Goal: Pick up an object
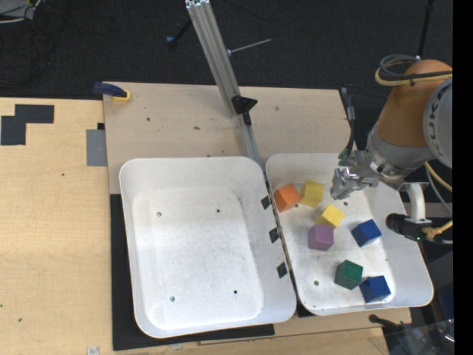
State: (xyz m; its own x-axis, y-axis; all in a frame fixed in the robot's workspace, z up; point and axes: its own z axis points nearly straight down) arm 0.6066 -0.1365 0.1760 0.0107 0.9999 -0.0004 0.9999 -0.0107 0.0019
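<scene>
Camera view, from above the bench: right bin (405, 291) carries seven small blocks; left bin (148, 198) lies alongside, touching it at the shared rim. Gripper (341, 186) hangs over the right bin near its far edge, just beside the yellow block (312, 193). Whether it is spread or pressed together cannot be told; nothing is seen between its tips.

Contents of right bin: orange block (287, 196) against the rim shared with the left bin, touching or nearly touching the yellow block; second yellow block (331, 215) and purple block (321, 237) toward the middle, close together; blue block (366, 232) toward the right edge; green block (349, 274) and second blue block (375, 288) near the front edge.

Assessment: blocks appear rigid, light, flat-faced, not fragile. Smooth faces may slip under a weak pinch. Recommended hold is across two opposite flat faces, square on, not over corners. Crowded neighbours may obstruct finger entry; the blue block stands clearest.
</scene>
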